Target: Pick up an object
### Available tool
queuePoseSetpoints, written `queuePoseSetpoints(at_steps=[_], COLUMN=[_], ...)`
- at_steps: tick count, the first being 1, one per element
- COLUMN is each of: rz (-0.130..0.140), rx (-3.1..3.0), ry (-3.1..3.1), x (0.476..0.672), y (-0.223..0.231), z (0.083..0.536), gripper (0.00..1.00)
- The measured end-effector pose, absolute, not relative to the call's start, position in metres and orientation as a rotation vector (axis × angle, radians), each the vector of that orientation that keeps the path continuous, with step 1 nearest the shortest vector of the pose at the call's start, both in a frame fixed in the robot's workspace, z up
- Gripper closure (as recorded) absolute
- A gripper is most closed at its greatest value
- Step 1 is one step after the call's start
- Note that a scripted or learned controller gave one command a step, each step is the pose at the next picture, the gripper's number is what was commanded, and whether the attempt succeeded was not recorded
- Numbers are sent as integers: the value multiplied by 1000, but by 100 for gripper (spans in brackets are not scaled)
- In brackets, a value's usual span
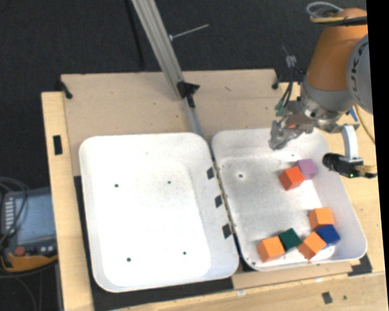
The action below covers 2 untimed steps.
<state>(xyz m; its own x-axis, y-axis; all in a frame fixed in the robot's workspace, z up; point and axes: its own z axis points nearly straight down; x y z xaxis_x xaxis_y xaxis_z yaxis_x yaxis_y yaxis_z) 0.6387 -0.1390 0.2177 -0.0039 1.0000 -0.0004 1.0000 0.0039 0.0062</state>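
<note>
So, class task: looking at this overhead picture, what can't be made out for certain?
1. Camera view: the gripper is small and blurred; its finger state is unclear.
2. The arm is cut off by the right edge.
3. The blue block is partly covered by an orange block.

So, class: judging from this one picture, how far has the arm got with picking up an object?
Done: the gripper has been brought over the far edge of the right bin. In hand: it hangs above the bin floor, nearest the orange block and pink block, with nothing seen between its fingers. Left: descend, grasp and lift. All the blocks lie in the bin, including the green one.
</note>
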Motion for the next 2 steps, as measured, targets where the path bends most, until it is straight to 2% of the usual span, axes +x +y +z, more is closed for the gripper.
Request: queuePoseSetpoints(at_steps=[1,2], rz=[8,2], rx=[2210,2214], ry=[2224,2229], x=[632,623], y=[-134,-84], z=[274,278], gripper=[100,100])
